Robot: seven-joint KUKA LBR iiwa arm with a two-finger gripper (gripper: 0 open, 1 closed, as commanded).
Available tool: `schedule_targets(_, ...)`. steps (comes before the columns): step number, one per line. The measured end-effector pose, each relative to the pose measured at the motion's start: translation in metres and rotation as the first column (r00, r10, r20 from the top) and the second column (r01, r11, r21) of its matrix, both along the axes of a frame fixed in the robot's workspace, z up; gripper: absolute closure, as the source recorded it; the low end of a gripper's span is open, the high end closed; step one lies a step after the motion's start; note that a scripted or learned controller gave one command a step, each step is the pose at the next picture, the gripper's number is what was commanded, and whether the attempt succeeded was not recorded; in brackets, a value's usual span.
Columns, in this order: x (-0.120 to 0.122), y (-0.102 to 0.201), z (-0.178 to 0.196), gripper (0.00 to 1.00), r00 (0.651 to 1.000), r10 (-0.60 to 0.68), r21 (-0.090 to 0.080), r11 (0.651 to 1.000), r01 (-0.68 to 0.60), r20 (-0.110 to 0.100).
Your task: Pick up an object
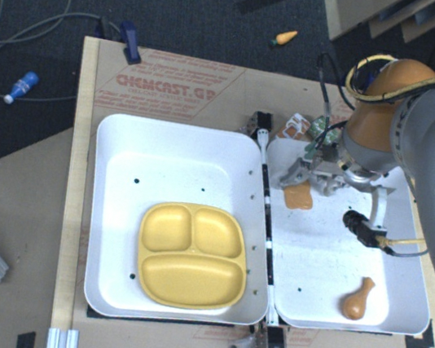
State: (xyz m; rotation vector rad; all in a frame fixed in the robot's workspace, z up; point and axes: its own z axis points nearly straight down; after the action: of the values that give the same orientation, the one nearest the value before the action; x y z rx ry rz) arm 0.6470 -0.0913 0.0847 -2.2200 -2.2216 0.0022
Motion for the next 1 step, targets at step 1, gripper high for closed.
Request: schedule_targets(1,0.0,0.0,0.0,0.0,1.0,0.0,0.0,1.0,0.0,0.0)
